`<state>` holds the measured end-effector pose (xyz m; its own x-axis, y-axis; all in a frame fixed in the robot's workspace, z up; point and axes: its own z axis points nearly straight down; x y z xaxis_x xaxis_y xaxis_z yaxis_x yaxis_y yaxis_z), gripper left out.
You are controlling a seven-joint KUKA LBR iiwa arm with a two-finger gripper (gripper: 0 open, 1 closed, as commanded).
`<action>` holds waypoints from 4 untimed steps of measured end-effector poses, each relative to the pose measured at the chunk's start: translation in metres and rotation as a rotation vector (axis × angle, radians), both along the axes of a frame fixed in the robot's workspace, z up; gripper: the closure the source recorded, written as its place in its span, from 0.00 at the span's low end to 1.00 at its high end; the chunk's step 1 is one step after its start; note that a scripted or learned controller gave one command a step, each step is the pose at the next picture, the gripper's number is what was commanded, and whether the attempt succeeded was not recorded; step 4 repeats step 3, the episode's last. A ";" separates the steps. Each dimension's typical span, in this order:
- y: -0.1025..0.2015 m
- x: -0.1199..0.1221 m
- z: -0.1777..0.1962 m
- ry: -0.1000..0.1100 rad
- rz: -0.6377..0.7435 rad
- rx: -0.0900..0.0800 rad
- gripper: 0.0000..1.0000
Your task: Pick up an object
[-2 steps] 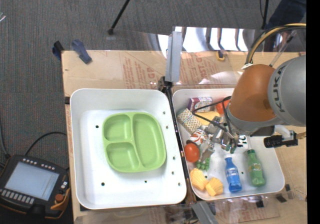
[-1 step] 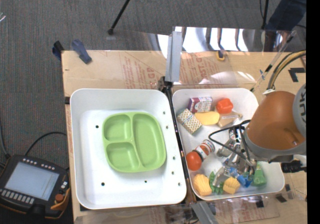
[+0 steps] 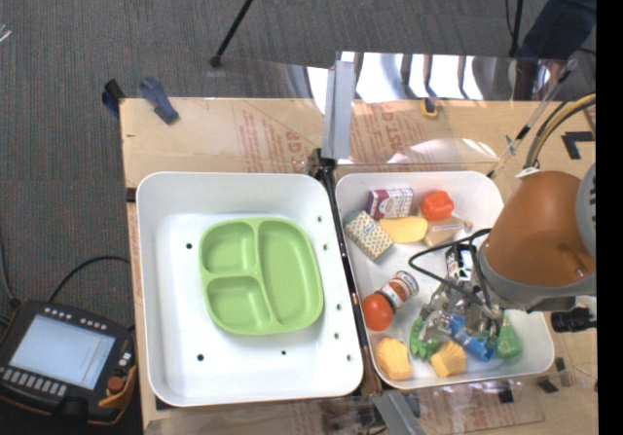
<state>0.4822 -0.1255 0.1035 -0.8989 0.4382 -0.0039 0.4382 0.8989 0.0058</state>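
Observation:
The right white bin (image 3: 487,185) holds several toy food items. Among them are a pink carton (image 3: 391,201), an orange-red piece (image 3: 437,205), a yellow piece (image 3: 404,229), a patterned box (image 3: 369,235), a small bottle (image 3: 400,288) and a red tomato (image 3: 377,311). My gripper (image 3: 455,314) hangs low over the bin's front right, just above a cluster of green (image 3: 422,339), blue (image 3: 475,343) and yellow (image 3: 449,360) pieces. The orange wrist band (image 3: 540,229) hides part of that corner. No item is visibly lifted.
The left white bin (image 3: 165,258) carries a green divided plate (image 3: 261,274). Another yellow piece (image 3: 393,358) lies by the right bin's front wall. A metal post (image 3: 337,107) stands behind the gap between the bins. A teach pendant (image 3: 58,350) lies on the floor at lower left.

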 end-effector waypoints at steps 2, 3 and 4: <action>0.038 0.042 -0.014 0.004 -0.526 -0.002 1.00; 0.122 0.063 0.088 0.000 -0.528 0.003 1.00; 0.122 0.063 0.088 0.000 -0.528 0.003 1.00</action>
